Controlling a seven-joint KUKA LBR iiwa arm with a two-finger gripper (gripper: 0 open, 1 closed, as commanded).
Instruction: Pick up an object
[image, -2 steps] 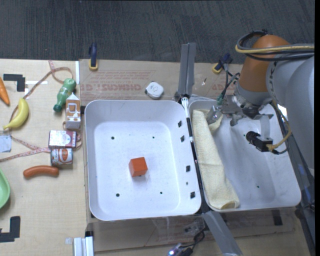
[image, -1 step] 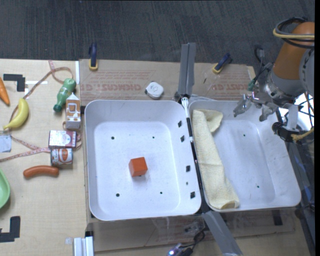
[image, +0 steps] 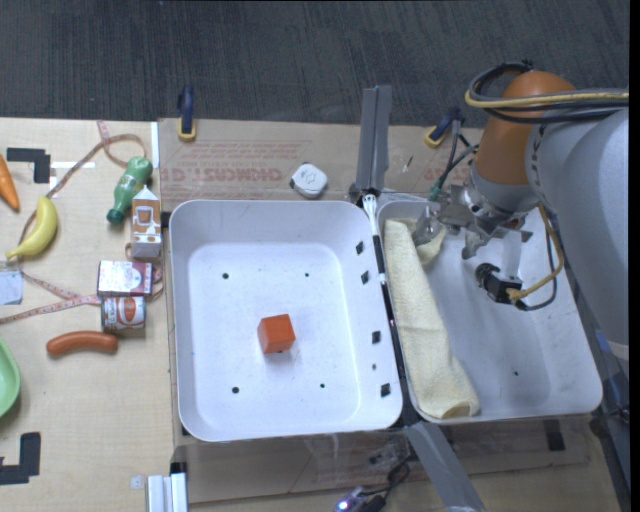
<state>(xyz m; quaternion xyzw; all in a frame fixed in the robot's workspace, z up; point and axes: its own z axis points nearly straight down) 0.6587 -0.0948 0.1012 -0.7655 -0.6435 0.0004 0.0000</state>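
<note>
1 small orange cube (image: 277, 333) sits in the left bin (image: 200, 400); gripper (image: 440, 222) state unclear.

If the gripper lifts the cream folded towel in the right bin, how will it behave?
The cream folded towel looks like soft cloth, so it would probably sag and unfold. It seems light. Its length along the right white bin's left wall suggests the ends may drag.

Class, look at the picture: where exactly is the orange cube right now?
The orange cube sits near the middle of the left white bin, well apart from the rolled towel in the right bin.
</note>
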